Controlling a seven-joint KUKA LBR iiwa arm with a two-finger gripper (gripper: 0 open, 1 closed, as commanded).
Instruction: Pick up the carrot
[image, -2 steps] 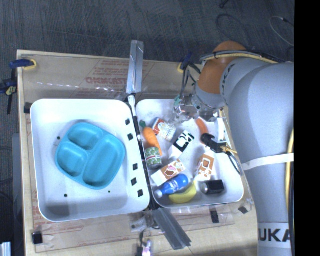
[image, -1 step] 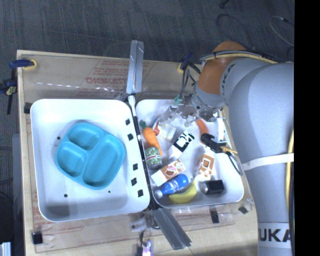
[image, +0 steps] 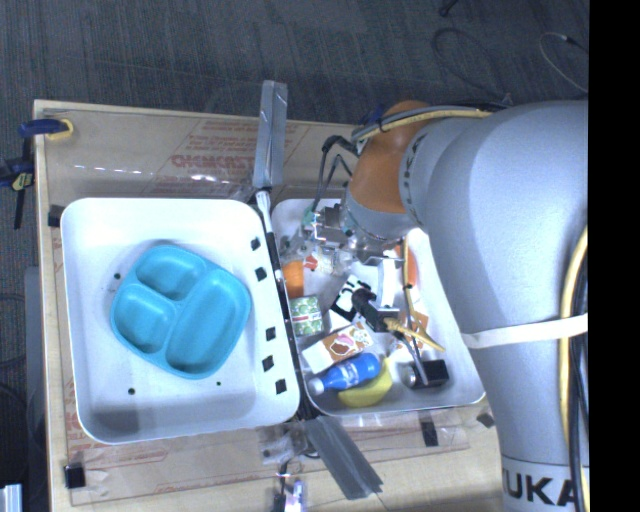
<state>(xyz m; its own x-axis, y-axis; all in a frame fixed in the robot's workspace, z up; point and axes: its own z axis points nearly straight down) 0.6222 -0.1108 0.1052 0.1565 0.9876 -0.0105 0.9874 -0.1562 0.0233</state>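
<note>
A long, thin orange shape that looks like the carrot (image: 411, 262) lies along the right wall of the right bin (image: 452, 395), partly covered by the arm's wrist. The gripper (image: 328, 236) reaches down into the back left of that bin, below the orange wrist band (image: 385, 180). It is to the left of the carrot and apart from it. A round orange object (image: 293, 277) sits just below and left of the gripper by the bin's left wall. Nothing shows as held.
The right bin is crowded: a green box (image: 305, 316), a printed carton (image: 345, 345), a blue bottle (image: 347, 374), a yellow banana (image: 368, 392) and a black tool (image: 428, 370). The left bin (image: 100, 400) holds a blue divided plate (image: 180, 310). The grey arm covers the right side.
</note>
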